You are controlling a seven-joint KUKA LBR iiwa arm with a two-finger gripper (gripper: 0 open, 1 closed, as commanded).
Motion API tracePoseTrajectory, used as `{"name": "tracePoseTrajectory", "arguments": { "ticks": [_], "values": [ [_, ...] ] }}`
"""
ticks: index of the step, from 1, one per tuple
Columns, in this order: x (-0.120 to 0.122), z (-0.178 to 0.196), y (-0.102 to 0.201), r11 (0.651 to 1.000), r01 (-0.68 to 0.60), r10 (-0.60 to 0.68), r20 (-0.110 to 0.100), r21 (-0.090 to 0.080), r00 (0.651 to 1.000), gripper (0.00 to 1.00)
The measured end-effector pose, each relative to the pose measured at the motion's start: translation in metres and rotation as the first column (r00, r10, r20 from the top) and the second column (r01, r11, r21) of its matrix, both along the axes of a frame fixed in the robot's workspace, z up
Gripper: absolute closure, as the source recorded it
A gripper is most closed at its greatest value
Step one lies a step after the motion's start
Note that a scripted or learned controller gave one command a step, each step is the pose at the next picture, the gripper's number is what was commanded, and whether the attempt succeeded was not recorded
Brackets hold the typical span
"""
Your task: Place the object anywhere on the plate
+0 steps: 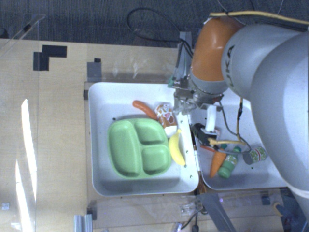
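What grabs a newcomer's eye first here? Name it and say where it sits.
The big grey arm with its orange band dominates the right and top, reaching over both bins. Next comes the green divided plate in the left bin, with a banana against its right edge and a sausage just above it. A carrot lies in the right bin.

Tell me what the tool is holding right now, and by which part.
Cannot be told: the tool hangs over the left bin's right side, by the wrapped snack; its tips are too unclear.
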State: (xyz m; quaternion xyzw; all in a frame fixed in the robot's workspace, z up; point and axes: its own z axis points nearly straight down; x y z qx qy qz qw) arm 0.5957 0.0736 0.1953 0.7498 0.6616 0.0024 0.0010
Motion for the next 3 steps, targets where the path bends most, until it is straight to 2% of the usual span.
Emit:
{"name": "tracePoseTrajectory", "arguments": {
  "ticks": [1, 2, 3],
  "values": [
    [-0.06, -0.071, 0.046, 0.997, -0.077, 0.077, 0.001, 0.001, 0.997, 1.0],
    [-0.014, -0.01, -0.013, 0.931, -0.366, 0.366, -0.001, -0.003, 0.931, 1.0],
    [-0.06, -0.026, 0.041, 0.924, -0.381, 0.381, -0.002, -0.002, 0.924, 1.0]
  ]
}}
